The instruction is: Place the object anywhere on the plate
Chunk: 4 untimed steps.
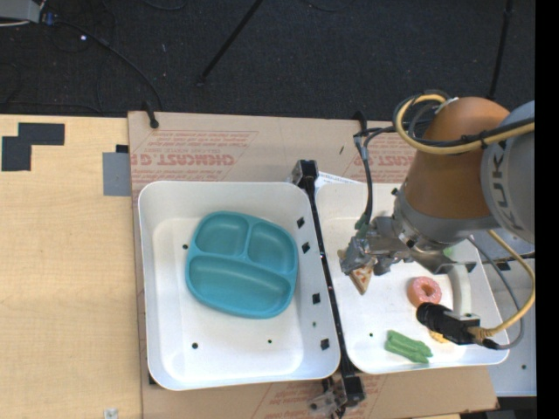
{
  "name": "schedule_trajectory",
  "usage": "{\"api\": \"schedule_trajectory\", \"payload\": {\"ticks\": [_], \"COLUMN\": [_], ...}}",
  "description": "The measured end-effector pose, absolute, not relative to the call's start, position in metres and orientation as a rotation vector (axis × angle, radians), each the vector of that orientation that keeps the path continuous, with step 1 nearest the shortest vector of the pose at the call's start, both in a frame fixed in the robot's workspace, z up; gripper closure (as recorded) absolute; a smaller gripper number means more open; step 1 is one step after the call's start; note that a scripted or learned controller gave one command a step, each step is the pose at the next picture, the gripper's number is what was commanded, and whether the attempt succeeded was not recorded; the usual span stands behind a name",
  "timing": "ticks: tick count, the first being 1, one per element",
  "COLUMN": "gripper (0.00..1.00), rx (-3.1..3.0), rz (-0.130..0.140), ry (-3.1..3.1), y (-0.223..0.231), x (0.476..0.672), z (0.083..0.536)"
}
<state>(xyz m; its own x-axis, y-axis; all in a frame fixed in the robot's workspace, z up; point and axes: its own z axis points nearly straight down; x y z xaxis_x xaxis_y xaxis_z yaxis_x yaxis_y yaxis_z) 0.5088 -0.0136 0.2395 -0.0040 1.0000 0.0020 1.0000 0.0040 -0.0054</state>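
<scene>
A teal plate (242, 264) with three compartments lies in the left bin (166, 339). My gripper (359, 267) hangs over the left part of the right bin (367, 360), close to the divider between the bins. A small tan and brown wedge (362, 281) sticks out below the fingertips, and the fingers are shut on it. The plate sits well to the left of the gripper, across the divider.
A pink donut (425, 291) lies in the right bin, to the right of the gripper. A green piece (408, 346) rests near that bin's front edge. The black divider rail (320, 278) runs between the bins.
</scene>
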Motion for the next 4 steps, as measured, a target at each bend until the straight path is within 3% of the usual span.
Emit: {"api": "schedule_trajectory", "payload": {"ticks": [1, 4], "gripper": [1.0, 1.0], "rx": [-2.213, -2.211], "rz": [0.003, 0.006], "ry": [-2.224, -2.226], "y": [0.038, 0.213], "x": [0.509, 0.482], "z": [0.245, 0.225]}}
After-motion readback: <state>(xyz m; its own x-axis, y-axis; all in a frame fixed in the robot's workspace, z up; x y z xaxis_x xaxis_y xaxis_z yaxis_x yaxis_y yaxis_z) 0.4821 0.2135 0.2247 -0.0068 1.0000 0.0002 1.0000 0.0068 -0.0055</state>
